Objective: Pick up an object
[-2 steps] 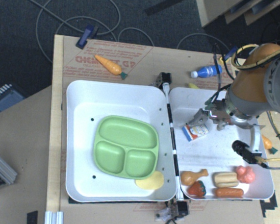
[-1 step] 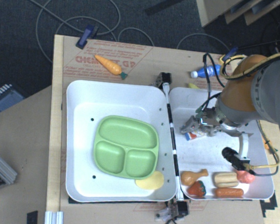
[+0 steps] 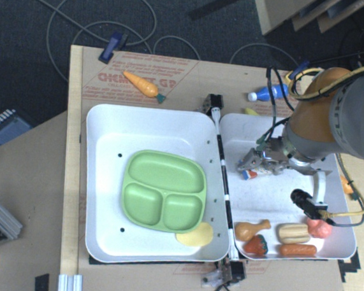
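The two bins (image 3: 103, 134) are white, on a tan bench (image 3: 86, 81) with red print. The divided plate (image 3: 163, 189) at centre left is pale green; a pale yellow piece (image 3: 194, 236) lies at its lower right. Near the upper left sits an orange carrot (image 3: 142, 84) with a green end. At lower right — a brown drumstick (image 3: 251, 229), a red strawberry (image 3: 256, 245), a tan bun (image 3: 294, 233) and a reddish sausage (image 3: 297, 250).

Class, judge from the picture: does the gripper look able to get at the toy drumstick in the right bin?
Probably yes. The gripper is over the right bin, and the toy drumstick lies uncovered near its front edge, though a strawberry sits close.
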Controlling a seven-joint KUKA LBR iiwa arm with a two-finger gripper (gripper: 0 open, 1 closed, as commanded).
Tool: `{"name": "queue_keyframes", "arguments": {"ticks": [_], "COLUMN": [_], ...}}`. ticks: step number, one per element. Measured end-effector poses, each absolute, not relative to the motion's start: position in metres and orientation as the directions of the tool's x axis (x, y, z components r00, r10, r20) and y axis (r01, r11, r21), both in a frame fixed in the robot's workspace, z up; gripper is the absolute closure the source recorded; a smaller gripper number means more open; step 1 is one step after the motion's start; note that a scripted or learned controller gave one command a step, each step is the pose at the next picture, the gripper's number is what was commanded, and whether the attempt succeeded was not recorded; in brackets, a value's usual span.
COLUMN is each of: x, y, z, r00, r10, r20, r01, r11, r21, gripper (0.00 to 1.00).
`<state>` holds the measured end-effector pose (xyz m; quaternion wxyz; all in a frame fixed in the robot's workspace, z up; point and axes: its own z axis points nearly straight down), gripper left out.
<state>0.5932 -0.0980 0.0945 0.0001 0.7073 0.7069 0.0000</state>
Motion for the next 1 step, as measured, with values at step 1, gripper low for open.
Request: {"name": "queue_keyframes", "arguments": {"ticks": [1], "x": [0.5650], "y": [-0.0203], "z": [0.1851], "r00": [-0.002], "r10": [1.000], "r20": [0.001], "r01": [1.000], "r11": [0.002], "r21": [0.002], "gripper": [1.00]}}
